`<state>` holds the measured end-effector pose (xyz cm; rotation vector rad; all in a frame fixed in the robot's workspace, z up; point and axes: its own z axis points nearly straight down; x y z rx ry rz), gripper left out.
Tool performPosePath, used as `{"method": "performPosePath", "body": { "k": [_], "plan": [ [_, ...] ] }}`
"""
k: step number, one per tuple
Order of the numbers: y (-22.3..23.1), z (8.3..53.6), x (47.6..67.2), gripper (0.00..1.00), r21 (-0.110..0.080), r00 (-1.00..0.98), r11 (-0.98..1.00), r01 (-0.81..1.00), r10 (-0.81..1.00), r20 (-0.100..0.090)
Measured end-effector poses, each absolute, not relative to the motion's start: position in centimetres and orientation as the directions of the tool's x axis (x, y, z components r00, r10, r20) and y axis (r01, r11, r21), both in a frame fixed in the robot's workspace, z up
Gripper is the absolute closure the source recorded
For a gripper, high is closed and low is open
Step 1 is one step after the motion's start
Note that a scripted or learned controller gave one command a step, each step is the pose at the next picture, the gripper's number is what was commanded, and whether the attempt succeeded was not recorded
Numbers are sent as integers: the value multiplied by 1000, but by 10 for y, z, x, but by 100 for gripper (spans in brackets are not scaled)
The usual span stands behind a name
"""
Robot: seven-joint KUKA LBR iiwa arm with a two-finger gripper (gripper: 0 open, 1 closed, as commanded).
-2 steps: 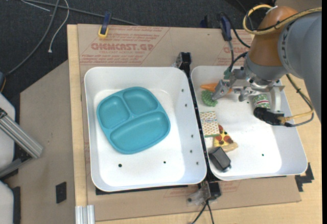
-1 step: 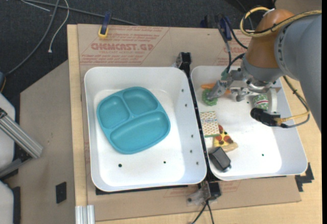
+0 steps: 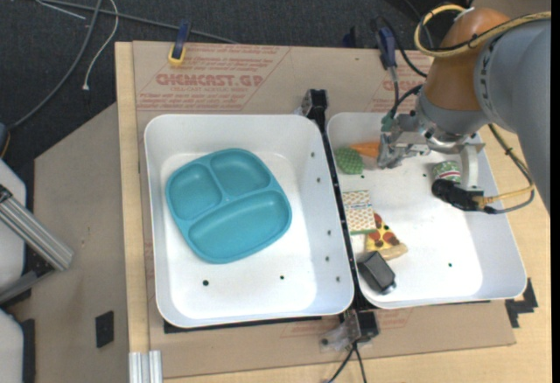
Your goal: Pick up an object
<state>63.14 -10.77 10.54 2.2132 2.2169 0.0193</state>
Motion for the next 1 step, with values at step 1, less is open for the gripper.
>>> {"method": "performPosePath", "body": {
  "k": [1],
  "plan": [
    [-101,167,639,100,8,-2,2,1000,1000,-1]
  ]
}}
